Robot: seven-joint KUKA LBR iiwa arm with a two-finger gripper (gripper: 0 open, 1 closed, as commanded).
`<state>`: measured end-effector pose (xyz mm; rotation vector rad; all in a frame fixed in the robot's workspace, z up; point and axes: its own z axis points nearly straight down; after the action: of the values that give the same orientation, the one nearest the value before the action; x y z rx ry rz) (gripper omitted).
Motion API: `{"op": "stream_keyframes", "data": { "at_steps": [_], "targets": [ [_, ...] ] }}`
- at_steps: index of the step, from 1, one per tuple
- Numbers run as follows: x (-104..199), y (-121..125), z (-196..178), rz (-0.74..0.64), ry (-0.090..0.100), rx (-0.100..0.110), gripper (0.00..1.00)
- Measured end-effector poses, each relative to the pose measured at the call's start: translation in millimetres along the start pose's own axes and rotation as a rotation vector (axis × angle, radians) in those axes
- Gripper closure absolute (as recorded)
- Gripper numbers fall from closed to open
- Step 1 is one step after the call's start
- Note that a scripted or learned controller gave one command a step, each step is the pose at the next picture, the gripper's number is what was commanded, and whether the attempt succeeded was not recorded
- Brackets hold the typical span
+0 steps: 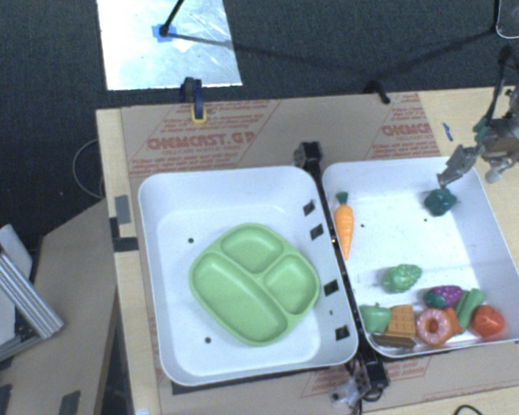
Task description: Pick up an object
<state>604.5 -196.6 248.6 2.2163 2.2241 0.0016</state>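
Note:
My gripper (pixel 469 175) hangs over the far right corner of the right bin (pixel 480 226), its two fingers spread apart and open with nothing between them. A dark teal toy (pixel 440 201) lies on the bin floor just below the left fingertip (pixel 448 175); whether they touch I cannot tell. An orange carrot (pixel 343 224) lies along the bin's left wall. A pale green leafy toy (pixel 401 278) sits near the middle.
Several toy foods crowd the right bin's near edge: purple grapes (pixel 443 296), a pink donut (pixel 433 326), a red tomato (pixel 488 320), a waffle piece (pixel 400 323). The left bin (pixel 165 220) holds a green divided plate (pixel 253 285).

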Motion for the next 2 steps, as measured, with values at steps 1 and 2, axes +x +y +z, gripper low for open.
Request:
{"op": "stream_keyframes", "data": {
  "at_steps": [1,2],
  "targets": [
    [-0.8,1.4,40.8,0.002,0.000,0.002,0.00],
    [7.8,-4.8,94.8,0.002,0.001,0.003,0.00]
  ]
}}
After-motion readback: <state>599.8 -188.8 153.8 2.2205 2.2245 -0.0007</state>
